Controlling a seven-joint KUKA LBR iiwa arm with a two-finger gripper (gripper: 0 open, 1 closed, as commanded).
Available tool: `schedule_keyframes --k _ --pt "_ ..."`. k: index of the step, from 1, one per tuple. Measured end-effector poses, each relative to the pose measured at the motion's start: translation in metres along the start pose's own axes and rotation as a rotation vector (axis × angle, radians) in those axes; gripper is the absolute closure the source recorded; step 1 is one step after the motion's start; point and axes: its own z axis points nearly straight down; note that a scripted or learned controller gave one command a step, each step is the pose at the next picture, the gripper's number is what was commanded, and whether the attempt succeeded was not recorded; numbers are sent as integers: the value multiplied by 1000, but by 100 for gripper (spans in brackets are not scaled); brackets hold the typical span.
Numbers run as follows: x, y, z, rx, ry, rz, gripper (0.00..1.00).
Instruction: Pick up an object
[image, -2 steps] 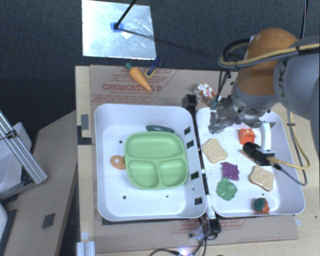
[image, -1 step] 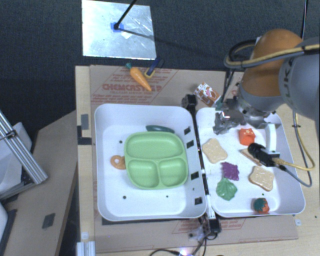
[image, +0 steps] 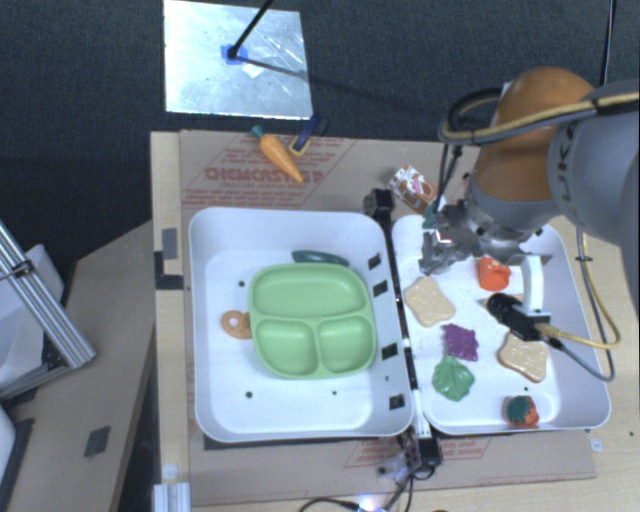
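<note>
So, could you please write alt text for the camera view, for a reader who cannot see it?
A grey robot arm reaches from the right over the right white bin, which holds two toast slices, purple and green leafy toys, an orange piece and other small toy foods. The left white bin holds a green divided plate and a small pretzel; a toy carrot lies behind the bins.

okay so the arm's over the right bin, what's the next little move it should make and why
Probably a short drop straight down: the hand hovers at the right bin's upper left, just above the toast slice, with nothing visibly between its fingers.
</note>
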Motion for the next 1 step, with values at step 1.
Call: schedule_keyframes --k 1 --pt "-3 14 7 -2 -1 -1 100"
